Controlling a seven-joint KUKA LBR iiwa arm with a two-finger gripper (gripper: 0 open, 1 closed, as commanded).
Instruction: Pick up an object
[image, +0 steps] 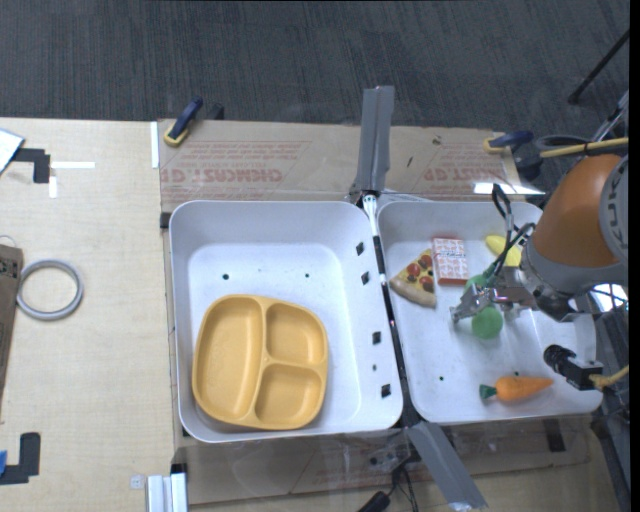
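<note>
**Q:** So what lies on the bench?

**A:** Two shallow white plastic bins sit side by side on cardboard. The left bin holds a yellow plastic plate with three compartments, lying low and to the left in it. The right bin holds the small things: a toy pizza slice with red dots near its left wall, a flat red and white box just beside the slice, a yellow object mostly hidden behind the arm, a round green ball, and an orange toy carrot with a green top near the front edge.

**Q:** Where is the arm?

**A:** The grey arm with its orange band reaches in from the right, and much of it is cut off by the picture's edge. Its metal two-finger gripper is down in the right bin, right at the green ball, which shows just below the fingertips and looks to be touching them.

**Q:** Does it have hold of the ball?

**A:** I cannot tell. The tool is small and seen at a slant, so how far it is parted is not clear, nor whether the ball sits between the fingers or merely beside them.

**Q:** Anything outside the bins?

**A:** A grey ring of tape lies on the pale wooden tabletop at far left, and a blue and yellow clamp grips the cardboard's back edge.
</note>
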